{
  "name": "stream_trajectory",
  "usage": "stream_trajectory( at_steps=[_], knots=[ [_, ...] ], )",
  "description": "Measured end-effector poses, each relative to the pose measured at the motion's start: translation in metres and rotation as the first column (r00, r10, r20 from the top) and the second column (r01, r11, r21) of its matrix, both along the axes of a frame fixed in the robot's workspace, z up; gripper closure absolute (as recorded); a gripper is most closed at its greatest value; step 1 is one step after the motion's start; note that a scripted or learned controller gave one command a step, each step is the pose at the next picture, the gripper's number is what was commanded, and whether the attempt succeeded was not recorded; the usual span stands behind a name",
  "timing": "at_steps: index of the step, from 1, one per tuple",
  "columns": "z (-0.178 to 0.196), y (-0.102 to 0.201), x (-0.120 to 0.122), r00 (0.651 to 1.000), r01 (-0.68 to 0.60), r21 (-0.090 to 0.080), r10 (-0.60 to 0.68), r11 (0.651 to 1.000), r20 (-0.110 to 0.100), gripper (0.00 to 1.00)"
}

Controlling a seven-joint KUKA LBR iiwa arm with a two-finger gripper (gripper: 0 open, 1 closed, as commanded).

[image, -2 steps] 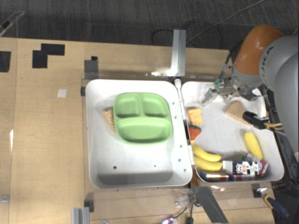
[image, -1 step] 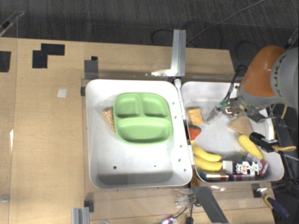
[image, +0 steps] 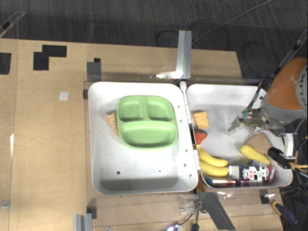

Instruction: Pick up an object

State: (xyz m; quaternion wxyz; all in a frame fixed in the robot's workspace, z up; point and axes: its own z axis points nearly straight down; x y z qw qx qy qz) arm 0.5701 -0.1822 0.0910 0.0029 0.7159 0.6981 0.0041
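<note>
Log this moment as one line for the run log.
gripper: over right bin, nothing seen held | right bin: bananas, corn, bottle, cracker | left bin: green tray

Lab bench, dark carpet behind.
Light wood tabletop (image: 43,143) w/ black tape marks (image: 47,56); grey carpet floor (image: 110,11); cables (image: 226,25) on it.

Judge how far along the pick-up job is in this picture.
Done: the gripper has reached the right bin. In hand: nothing visibly lifted. Left: gripping an object; the corn cob, bananas and marker lie on the bin floor.
</note>
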Motion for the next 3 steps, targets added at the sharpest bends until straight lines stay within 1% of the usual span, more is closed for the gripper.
stream_trajectory(
  at_steps=[1, 2, 3],
  knots=[
    [0.0, 0.01, -0.062, 1.0, -0.017, -0.006, 0.017, 1.0, 0.012, 0.0],
    [-0.001, 0.027, 0.013, 0.987, 0.163, -0.001, -0.163, 0.987, 0.008, 0.0],
    [0.0, 0.029, -0.058, 0.987, 0.158, -0.001, -0.158, 0.987, 0.009, 0.0]
  ],
)
